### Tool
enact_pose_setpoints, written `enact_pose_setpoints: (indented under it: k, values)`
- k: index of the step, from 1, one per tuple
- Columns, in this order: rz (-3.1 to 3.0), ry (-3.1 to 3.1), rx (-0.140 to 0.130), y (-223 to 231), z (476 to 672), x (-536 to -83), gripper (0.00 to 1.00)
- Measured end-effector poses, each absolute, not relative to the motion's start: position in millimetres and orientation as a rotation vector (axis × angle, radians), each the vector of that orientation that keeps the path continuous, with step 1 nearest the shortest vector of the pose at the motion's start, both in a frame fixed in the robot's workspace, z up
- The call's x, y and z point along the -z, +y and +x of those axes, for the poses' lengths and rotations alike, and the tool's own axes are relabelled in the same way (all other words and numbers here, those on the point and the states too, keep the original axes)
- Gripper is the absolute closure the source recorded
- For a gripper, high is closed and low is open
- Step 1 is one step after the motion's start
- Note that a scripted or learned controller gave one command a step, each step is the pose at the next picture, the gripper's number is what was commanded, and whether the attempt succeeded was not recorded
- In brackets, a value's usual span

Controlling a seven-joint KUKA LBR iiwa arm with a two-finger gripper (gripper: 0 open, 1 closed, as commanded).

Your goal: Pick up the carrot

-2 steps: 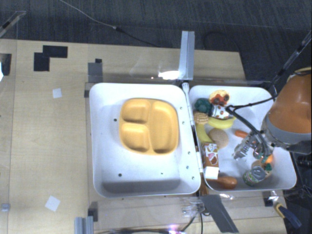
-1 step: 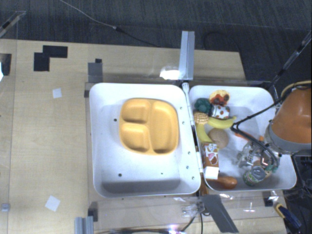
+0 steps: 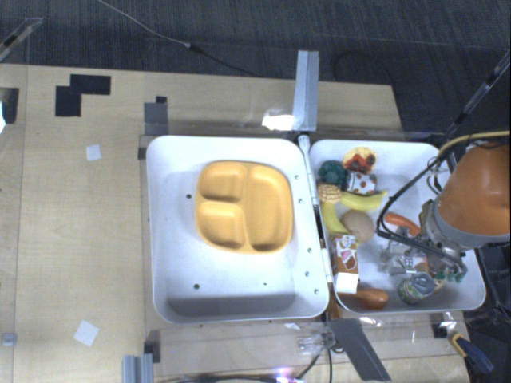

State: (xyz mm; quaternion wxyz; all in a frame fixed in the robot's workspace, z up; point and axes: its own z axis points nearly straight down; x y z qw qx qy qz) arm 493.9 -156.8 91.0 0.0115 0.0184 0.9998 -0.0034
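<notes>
Bench [image 3: 72, 238], light wood, fills most of the view; black markers near its 11 o'clock corner. Two white bins sit side by side on it. Left bin [image 3: 172, 214] carries a yellow divided tray [image 3: 243, 206], three compartments, lying roughly at the bin's centre. Right bin [image 3: 471, 294] is crowded along its 9 o'clock wall. Arm [image 3: 477, 194] comes in from 3 o'clock, orange band over the bin's 3 o'clock side, black cables looping off it toward 9 o'clock. Gripper [image 3: 417, 260] sits low over the bin's 5 o'clock area, metal parts tangled with cables; whether its fingers are spread or pressed together, cannot tell. Carrot [image 3: 399, 222], orange, lies just at 11 o'clock of the gripper, partly crossed by a cable, near the bin's centre; nothing shows it pinched. Banana [image 3: 363, 201] lies at 9 o'clock of the carrot, touching a pale round item [image 3: 359, 227] below it. Small carton [image 3: 345, 254] stands against the 9 o'clock wall. Brown sausage-shaped item [image 3: 369, 298] at the bin's 7 o'clock corner. Green round item [image 3: 331, 171] and a red-and-yellow toy [image 3: 359, 160] at 11 o'clock. Small round greenish item [image 3: 413, 289] just at 6 o'clock of the gripper.
</notes>
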Motion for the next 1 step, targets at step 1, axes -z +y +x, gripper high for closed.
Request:
enact_pose_setpoints:
  k: [1]
  values:
    - [0.387, 3.107, -0.002, -94.3, 508.8, -113.3, 1.00]
